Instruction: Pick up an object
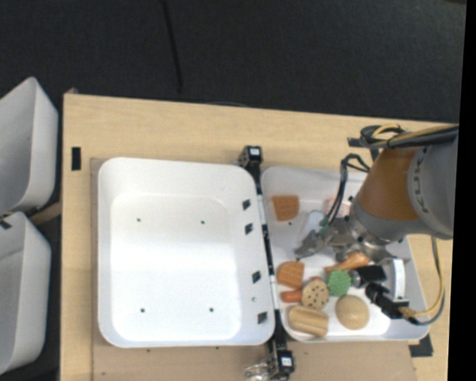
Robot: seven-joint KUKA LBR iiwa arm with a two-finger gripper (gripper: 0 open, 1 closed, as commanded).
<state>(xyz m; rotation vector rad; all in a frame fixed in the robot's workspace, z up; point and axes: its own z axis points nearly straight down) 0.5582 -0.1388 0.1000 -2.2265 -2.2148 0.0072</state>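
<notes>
My gripper [315,244] hangs low over the middle of the right bin [302,181], reaching in from the right. Nothing is visibly held in it. Just below it lie an orange block [291,273], a small orange stick [291,296], a brown dotted cookie [314,293] and a green piece [338,282]. A tan roll [307,322] and a tan round bun [352,311] rest near the bin's front edge. A brown square piece [285,206] lies at the back left of that bin. An orange piece [358,260] sits partly under the wrist.
The left bin [119,179] is a wide white tray beside the right one, joined by black clips [259,250] along the shared rim. A pinkish item [330,205] peeks out behind the arm. Wooden bench [73,296] surrounds both bins.
</notes>
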